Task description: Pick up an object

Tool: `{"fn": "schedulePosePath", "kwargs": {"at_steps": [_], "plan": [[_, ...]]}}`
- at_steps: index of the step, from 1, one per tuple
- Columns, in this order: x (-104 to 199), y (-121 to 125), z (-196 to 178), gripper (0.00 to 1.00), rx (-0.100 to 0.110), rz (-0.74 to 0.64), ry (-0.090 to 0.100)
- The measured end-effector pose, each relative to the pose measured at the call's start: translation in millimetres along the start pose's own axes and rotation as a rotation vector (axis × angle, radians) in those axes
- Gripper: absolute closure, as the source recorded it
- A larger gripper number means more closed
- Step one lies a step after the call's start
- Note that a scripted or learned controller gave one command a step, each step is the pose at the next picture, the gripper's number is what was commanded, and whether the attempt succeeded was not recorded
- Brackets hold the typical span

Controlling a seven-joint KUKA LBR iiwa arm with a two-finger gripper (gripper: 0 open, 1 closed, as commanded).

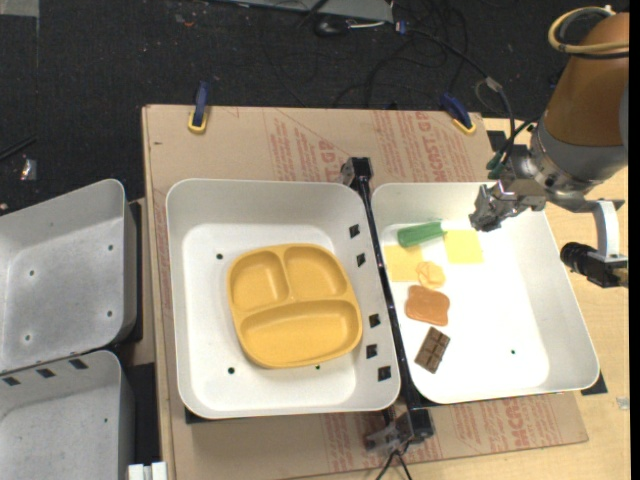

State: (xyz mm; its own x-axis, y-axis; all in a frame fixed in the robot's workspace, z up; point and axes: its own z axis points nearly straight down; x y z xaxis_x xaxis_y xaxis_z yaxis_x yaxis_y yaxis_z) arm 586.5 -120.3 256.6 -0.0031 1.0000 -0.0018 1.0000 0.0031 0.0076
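Note:
The right bin holds several small items near its left side: a green stick, a yellow square, a pale yellow slab, a small round orange piece, a toast-coloured slice and a brown chocolate bar. My gripper hangs over the bin's back edge, just up and right of the yellow square. Nothing shows between its fingers.
The left bin carries a yellow divided plate. A black divider runs between the two bins. Grey metal trays lie off the bench's left side. Blue-yellow clamps grip the cardboard's back edge.

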Motion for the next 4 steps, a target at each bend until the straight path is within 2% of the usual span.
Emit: {"fn": "schedulePosePath", "kwargs": {"at_steps": [1,2,3,4], "plan": [[-0.1,1.5,-35.8,1.0,0.002,-0.001,0.0],[50.7,-8.8,-16.0,1.0,0.01,-0.004,0.003],[91.8,-23.3,-11.8,1.0,0.01,-0.003,0.003],[137.3,-44.0,8.3,1.0,0.012,-0.004,0.003]]}}
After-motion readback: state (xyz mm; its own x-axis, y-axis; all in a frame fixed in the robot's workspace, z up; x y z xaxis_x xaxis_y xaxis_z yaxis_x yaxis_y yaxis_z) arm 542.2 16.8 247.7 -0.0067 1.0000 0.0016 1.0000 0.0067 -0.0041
